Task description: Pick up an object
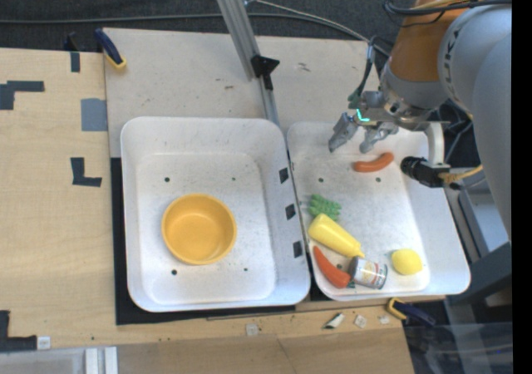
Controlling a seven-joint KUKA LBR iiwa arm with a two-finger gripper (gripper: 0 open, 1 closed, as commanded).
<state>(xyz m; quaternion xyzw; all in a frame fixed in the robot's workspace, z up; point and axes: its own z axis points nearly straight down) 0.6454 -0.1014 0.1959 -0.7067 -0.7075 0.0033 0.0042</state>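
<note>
Pincer (355, 138) spread open, nothing between fingers, hanging over right bin (432, 223) far end. Sausage (372, 164) just beside it. Yellow bowl (199, 228) sits in left bin (150, 148).

So the arm comes in from the right side, big grey link up top with the orange band sitting just above the wrist. It's bent down at a slant, wrist pointing toward the lower left. There's a little teal light glowing on the wrist housing. The gripper (354, 145) hangs at the end with its two grey fingers (339, 136) spread apart, a clear gap between them, nothing caught in there. Tips are angled downward. A bundle of black cables loops around the orange part up near the top.
</note>
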